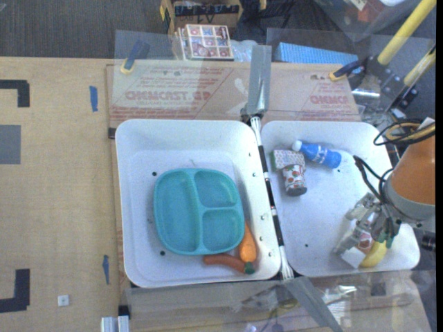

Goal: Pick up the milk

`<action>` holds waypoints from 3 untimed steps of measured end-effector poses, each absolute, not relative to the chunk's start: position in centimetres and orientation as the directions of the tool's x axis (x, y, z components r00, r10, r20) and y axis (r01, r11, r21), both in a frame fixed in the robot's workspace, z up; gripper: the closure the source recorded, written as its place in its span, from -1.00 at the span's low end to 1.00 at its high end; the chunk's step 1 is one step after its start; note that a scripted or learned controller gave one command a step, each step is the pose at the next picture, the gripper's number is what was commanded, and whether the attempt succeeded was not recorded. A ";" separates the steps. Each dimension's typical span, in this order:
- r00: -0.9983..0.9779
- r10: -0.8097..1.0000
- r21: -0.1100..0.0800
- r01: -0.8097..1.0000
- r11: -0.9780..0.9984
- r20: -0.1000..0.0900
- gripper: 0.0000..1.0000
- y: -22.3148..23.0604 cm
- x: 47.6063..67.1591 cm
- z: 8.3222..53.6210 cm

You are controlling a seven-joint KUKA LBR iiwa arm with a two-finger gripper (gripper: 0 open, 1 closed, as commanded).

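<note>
Milk carton (354, 249), small and white, lies in the near right corner of our right bin (311, 220), touching a banana (374, 254). Our hand (365, 228) sits directly over it, though we cannot tell its state. Farther back lie a can (295, 179), a small box (287, 158) and a blue bottle (321, 155). Our left bin (138, 185) holds a teal tray (199, 211), a carrot (248, 245) and a sausage (223, 261).

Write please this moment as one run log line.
task: pick up milk | tool: low in right bin, near corner, over milk carton and banana | grasp: unconfirmed | left bin: teal plate, carrot
</note>
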State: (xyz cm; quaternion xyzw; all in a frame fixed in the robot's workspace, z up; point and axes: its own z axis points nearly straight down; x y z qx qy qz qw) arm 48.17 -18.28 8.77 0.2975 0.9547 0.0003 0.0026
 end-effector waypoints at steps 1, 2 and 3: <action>-0.746 0.666 0.015 0.666 0.746 0.001 -1.00 -21.2 48.6 8.7; -0.745 0.667 0.018 0.667 0.745 -0.012 1.00 -21.4 48.9 10.0; -0.627 0.779 0.002 0.779 0.627 -0.005 1.00 -22.3 53.9 16.9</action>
